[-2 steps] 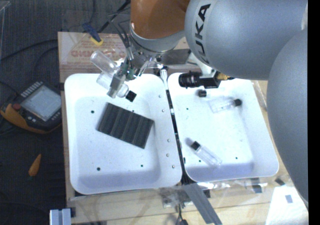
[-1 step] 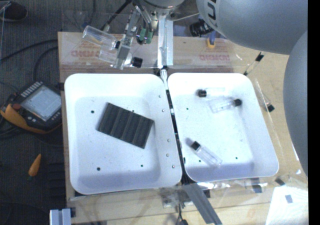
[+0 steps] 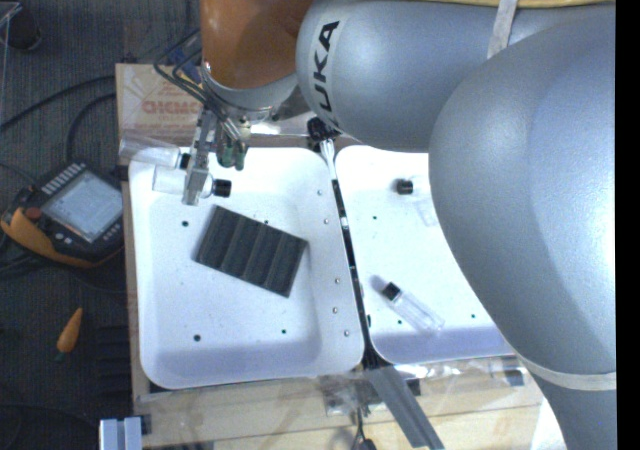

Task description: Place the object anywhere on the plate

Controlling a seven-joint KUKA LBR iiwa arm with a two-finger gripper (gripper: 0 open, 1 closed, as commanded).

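Note:
A dark ribbed rectangular plate (image 3: 250, 251) lies flat near the middle of the left bin (image 3: 170, 338). My gripper (image 3: 208, 166) hangs over that bin's far left part, just beyond the plate's far corner. A small black piece (image 3: 222, 188) shows right beside its tip; I cannot tell whether it is held. In the right bin (image 3: 450, 333), a clear tube with a black cap (image 3: 405, 303) lies near the front left, and a small black object (image 3: 403, 186) sits at the far side.
The big grey arm covers most of the right bin and the view's right half. A pale clear item (image 3: 160, 170) rests at the left bin's far left corner. A cardboard box (image 3: 155, 108) stands behind the bins, and a handheld pendant (image 3: 70, 213) lies on the floor at left.

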